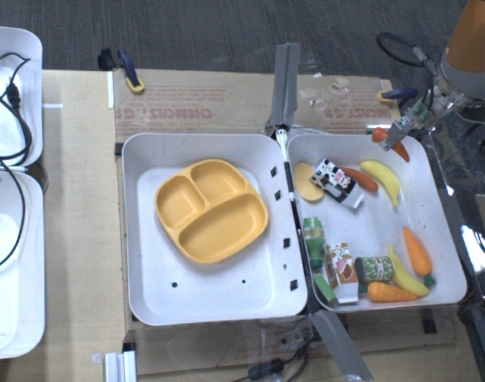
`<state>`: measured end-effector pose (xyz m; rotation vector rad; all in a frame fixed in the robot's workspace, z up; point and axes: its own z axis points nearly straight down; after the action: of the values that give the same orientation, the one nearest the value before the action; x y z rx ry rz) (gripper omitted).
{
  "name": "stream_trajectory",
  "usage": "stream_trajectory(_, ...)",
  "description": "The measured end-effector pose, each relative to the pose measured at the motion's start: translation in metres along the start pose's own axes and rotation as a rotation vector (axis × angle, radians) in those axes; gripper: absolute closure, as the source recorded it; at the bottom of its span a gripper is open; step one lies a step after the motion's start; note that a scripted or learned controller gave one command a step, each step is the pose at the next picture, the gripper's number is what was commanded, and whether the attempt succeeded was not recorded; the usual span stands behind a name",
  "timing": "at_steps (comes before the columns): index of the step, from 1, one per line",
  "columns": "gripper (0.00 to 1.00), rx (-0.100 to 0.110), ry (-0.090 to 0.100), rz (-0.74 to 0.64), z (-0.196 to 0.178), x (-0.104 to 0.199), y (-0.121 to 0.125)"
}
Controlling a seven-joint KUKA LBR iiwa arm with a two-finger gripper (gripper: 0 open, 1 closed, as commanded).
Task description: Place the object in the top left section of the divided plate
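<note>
Nearest, the yellow divided plastic plate [212,210] lies in the left white bin [138,237] — farther back, over the right bin's rear corner, the hand [399,136] grips a small orange carrot-like piece [392,143], best carried level to the plate's top-left section — then released low.

A pale wooden bench top [75,181] runs across the room here, and everything else sits relative to it. Beyond its far edge lies dark grey carpeted floor [194,14]. Flat on the bench, a sheet of brown cardboard [202,102] with red printing lies toward the back. A blue-and-yellow clamp [129,70] grips the bench's far edge. On the bench's left end rest white tubs [11,237] with black cable [7,110] looped over them. Light is even, shadows soft
</note>
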<state>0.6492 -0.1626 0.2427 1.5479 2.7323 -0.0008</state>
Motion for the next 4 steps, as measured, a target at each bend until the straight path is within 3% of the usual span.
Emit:
stream_trajectory(1, 1.00, 0.003, 0.002, 0.315, 0.079, 0.007, 0.016)
stream_trajectory(2, 1.00, 0.001, 0.000, 0.202, 0.021, 0.091, 0.066)
stream_trajectory(3, 1.00, 0.004, 0.001, 0.153, 0.049, 0.152, 0.102)
stream_trajectory(4, 1.00, 0.003, 0.002, -0.013, 0.052, 0.190, 0.076)
